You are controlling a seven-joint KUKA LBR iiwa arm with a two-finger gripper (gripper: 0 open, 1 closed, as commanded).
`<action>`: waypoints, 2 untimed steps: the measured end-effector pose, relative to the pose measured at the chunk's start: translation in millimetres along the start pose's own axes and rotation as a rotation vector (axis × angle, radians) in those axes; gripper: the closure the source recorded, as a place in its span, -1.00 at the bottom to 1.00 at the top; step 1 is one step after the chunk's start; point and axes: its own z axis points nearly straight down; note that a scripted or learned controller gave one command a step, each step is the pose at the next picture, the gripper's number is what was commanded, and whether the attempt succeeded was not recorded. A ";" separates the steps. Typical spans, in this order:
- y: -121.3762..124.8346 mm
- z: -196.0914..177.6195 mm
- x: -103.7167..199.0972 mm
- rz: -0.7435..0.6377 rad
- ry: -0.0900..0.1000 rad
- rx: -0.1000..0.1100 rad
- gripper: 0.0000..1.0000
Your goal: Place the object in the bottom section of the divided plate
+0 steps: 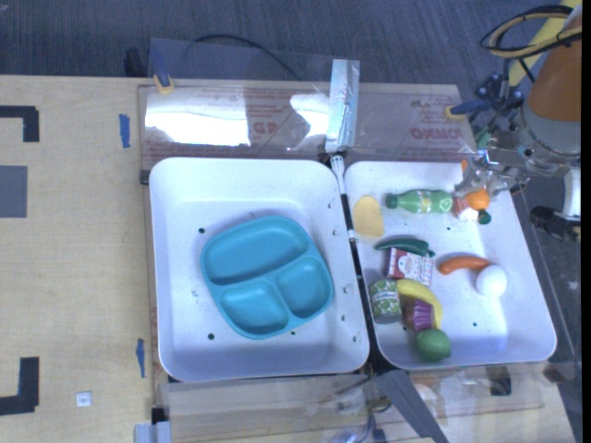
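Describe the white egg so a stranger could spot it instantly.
Look in the right-hand white bin, crowded with toy food. Near its right wall, below the orange carrot, lies the white egg. It is the one plain white, rounded item there; its neighbours are all coloured.

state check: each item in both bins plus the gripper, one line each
divided plate: upright in left bin, all sections bare
green bottle: lying on its side, right bin
yellow piece: lying by the bin's left wall
carton: lying flat
banana: resting on other items
egg: loose, beside the carrot
lime: at near edge
gripper: low over right bin's far corner, finger state unclear
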 end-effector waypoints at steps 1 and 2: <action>6.6 50.7 68.3 -0.089 0.004 0.006 1.00; 13.7 18.0 177.2 -0.121 0.005 0.001 1.00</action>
